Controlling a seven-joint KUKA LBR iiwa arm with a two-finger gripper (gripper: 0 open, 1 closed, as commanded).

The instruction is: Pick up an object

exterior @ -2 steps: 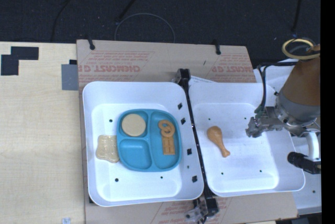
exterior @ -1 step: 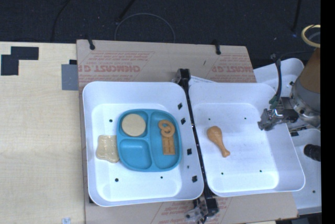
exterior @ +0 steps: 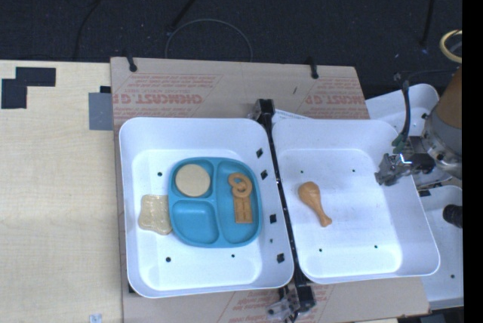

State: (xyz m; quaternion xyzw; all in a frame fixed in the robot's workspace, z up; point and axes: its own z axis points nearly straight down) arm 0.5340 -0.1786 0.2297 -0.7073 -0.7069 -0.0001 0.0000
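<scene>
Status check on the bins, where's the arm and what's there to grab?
Gripper over right bin's right edge, holding nothing visible. Drumstick lies loose mid-bin, apart from gripper. Nothing between them.

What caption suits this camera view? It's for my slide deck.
Claw at the right bin's edge, toy drumstick inside; left bin holds a blue divided plate.

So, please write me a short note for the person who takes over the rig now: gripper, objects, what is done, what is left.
Gripper: at the right rim of the right bin, holding nothing that I can see.
Right bin: one drumstick, lying left of centre, apart from the gripper.
Left bin: blue tray with a round cookie and a pretzel piece; a pale bread piece lies against the tray's left edge.
Done: nothing picked yet.
Left: grasp and lift one object; the drumstick looks nearest.
</scene>
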